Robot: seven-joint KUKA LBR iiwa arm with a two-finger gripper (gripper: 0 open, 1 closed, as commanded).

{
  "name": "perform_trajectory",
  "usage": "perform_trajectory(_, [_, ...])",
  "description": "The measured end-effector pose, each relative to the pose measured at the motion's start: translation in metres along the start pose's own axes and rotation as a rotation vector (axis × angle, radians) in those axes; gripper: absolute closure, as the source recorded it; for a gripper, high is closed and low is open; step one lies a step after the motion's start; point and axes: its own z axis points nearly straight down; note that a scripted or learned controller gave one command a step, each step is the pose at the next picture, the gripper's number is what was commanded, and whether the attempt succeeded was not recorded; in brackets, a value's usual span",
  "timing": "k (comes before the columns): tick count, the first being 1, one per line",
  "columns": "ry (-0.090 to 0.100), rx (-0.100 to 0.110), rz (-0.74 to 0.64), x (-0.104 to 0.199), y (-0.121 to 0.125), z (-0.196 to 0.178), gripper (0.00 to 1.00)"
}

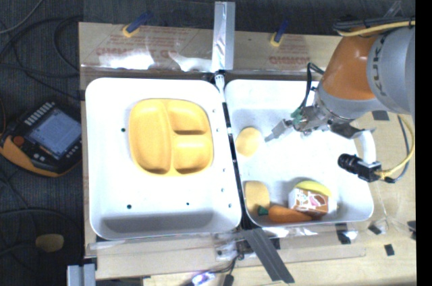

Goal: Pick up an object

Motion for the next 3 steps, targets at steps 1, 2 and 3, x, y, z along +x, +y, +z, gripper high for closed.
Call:
perform_trajectory(1, [0.0, -0.001, 0.0, -0.002, 0.06, -0.028, 0.0])
perform_trajectory(2, [-0.003, 0.001, -0.155, -0.031, 0.064, -0.028, 0.0])
perform_trajectory(3, [0.002, 0.0, 0.002, -0.035, 0.037, 0.013, 0.0])
